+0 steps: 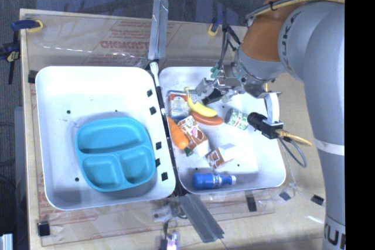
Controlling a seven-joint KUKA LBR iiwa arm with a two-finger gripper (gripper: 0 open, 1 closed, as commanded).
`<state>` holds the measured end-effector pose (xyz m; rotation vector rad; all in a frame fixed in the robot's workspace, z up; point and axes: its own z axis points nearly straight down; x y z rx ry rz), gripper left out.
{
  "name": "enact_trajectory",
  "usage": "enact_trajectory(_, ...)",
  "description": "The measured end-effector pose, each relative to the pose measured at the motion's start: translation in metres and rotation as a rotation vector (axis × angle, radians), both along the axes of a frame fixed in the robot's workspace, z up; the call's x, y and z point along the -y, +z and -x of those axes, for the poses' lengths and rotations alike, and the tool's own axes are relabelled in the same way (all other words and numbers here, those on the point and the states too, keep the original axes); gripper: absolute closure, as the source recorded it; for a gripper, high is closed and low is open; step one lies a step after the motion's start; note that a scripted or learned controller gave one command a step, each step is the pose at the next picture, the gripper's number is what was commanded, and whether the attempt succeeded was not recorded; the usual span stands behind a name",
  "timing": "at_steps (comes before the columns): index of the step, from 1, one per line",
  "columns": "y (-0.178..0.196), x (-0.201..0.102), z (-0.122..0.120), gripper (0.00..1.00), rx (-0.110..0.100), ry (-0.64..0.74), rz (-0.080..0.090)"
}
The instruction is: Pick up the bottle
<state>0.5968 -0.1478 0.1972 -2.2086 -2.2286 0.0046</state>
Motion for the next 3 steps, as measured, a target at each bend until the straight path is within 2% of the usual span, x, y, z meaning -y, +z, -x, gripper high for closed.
enact_trajectory(1,0.028,-0.069,0.015,0.00,0.000,-0.237,0.001)
enact_trajectory(2,0.089,-0.167,0.055,0.00,0.002,-0.263,0.000)
enact_trajectory(3,0.122,-0.157,0.092,0.00,0.002,-0.245,0.001)
